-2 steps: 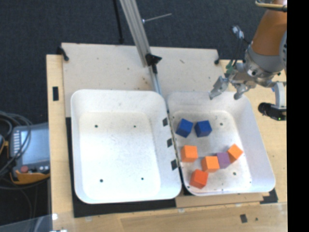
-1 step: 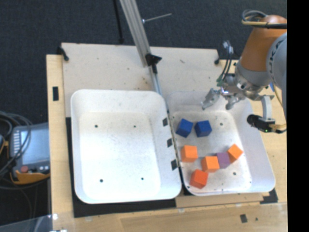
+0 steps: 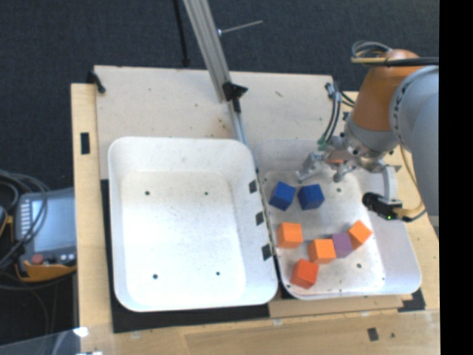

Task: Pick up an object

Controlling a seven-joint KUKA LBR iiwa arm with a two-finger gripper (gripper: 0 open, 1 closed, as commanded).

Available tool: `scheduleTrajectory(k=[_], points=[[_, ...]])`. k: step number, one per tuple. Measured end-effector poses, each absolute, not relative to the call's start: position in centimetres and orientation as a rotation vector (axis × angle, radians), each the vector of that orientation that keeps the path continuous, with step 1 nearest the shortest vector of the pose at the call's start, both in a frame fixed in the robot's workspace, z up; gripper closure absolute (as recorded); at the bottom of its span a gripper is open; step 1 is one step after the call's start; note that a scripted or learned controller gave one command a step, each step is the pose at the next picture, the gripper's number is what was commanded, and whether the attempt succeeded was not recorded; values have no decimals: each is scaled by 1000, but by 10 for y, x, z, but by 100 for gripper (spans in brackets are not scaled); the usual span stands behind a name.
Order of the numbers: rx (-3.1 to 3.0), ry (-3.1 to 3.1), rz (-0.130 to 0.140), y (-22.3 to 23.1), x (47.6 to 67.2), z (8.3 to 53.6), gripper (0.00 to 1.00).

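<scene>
**Robot arm poised over a bin of coloured blocks**

Two shallow white bins sit side by side on a pale wooden surface [image 3: 162, 102], seen from above at a slant. The left bin [image 3: 185, 220] is the larger in view; its floor shows only small dark specks and a few holes. The right bin [image 3: 399, 268] holds seven small blocks. Two blue cubes lie near its far edge: one blue cube [image 3: 282, 195] close to the wall shared with the left bin, the other blue cube [image 3: 311, 196] just beside it. Nearer the front lie an orange block [image 3: 290, 234] by the shared wall, a second orange block [image 3: 322, 250] near the middle touching a purple block [image 3: 342, 244], a third orange block [image 3: 360, 233] just beyond the purple one, and a red-orange block [image 3: 304, 273] closest to the front edge.

The grey arm with its orange band [image 3: 377, 98] reaches in from the right. The tool [image 3: 330, 163] hangs over the far part of the right bin, just beyond the second blue cube. Whether it is apart or together cannot be told, and no block shows in it.

A slanted metal rail [image 3: 211, 43] crosses the surface's far edge. Around the surface is dark carpet [image 3: 74, 21]; a small screen unit [image 3: 44, 224] with cables sits off the left edge.
</scene>
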State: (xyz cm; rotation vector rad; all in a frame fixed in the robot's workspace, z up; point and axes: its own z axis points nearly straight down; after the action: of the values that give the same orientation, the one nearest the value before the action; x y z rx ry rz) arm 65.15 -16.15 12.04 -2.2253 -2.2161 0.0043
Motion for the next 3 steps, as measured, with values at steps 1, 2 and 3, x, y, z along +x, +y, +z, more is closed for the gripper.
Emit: scheduleTrajectory(k=[1,2,3], points=[[-2234,-2216,-4,-163,654,134,100],[-2227,-2223,-3,-171,655,194,100],[-2224,-2228,-6,-172,656,241,100]])
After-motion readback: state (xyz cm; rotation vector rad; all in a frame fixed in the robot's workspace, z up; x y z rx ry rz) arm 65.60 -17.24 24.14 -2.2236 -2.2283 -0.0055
